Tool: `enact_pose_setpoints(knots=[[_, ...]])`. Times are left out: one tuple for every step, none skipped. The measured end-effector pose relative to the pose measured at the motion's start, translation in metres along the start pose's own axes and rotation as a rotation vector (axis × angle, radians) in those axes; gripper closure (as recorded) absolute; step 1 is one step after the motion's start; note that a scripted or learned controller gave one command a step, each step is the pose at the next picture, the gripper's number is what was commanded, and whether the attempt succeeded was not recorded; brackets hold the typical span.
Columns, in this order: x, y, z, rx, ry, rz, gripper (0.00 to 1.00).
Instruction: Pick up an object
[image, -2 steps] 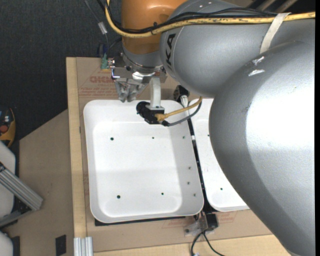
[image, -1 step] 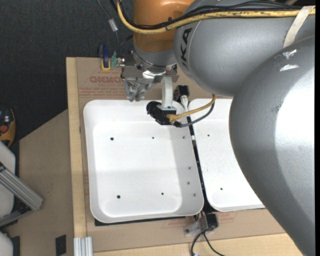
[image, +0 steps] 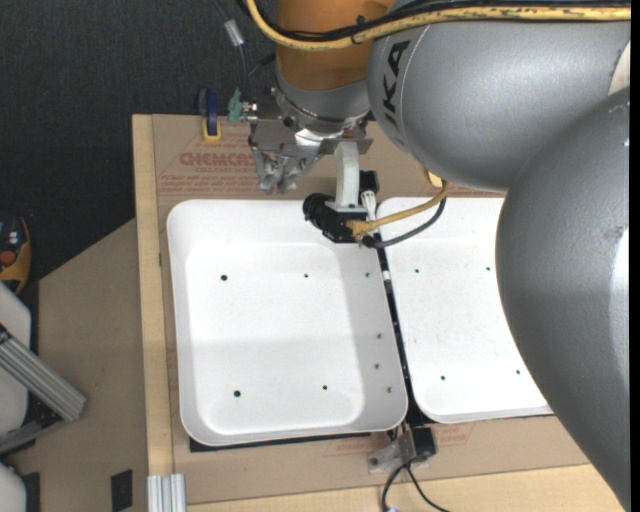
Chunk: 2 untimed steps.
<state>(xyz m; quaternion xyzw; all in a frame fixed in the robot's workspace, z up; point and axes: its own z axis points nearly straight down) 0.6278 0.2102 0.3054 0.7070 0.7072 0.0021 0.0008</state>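
My gripper (image: 280, 176) hangs under the orange wrist band (image: 318, 40), just beyond the back rim of the left white bin (image: 200, 300), over the brown board with red lettering. A black fitting (image: 330, 216) with a yellow cable juts from the wrist over the bin's back right corner. The grey arm covers the upper right of the view and much of the right bin (image: 460, 330). Small dark dots mark both bin floors.
A blue and yellow clamp (image: 210, 114) stands at the board's far left edge. A black divider strip (image: 392, 310) runs between the bins. A cable and a small connector (image: 410, 450) lie at the front edge. Aluminium framing (image: 40, 380) sits off to the left.
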Motion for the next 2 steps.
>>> enact_pose_setpoints(knots=[[-0.052, 0.001, -0.04, -0.002, -0.002, 0.004, 1.0], [-0.015, 0.025, 0.039, 0.009, -0.002, -0.002, 1.0]])
